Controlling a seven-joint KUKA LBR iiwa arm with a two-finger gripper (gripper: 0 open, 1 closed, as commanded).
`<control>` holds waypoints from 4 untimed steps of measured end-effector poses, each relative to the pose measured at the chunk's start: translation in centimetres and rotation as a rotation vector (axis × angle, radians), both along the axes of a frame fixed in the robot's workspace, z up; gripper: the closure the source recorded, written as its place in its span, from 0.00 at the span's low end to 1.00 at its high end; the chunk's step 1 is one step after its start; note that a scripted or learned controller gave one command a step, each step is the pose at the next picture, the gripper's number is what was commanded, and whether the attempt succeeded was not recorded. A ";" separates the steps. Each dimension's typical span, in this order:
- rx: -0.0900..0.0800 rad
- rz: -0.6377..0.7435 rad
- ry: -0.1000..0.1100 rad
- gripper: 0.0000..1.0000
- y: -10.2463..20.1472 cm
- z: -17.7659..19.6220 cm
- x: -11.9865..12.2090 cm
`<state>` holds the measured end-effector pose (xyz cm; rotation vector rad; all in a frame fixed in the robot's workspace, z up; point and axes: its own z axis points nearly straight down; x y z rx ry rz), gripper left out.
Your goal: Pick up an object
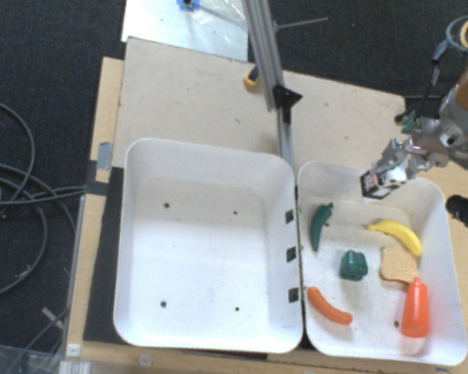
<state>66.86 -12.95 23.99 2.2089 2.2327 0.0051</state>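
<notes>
The hand (384,181) hovers at the right white plastic bin's (449,300) far edge, grip unreadable; approach underway, next descend toward the curved yellow banana (398,235).

Both bins (211,165) white. Contents of right bin: yellow banana (398,235), dark green pepper (320,223), teal block (354,265), tan bread slice (397,267), orange carrot (329,306), orange-red bottle (416,309).

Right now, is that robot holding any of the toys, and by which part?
Nothing is held. The tool hangs over the right bin's back edge, apart from the banana and the other toys.
</notes>
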 end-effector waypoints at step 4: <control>-0.023 -0.012 -0.013 1.00 17.5 -1.5 -2.5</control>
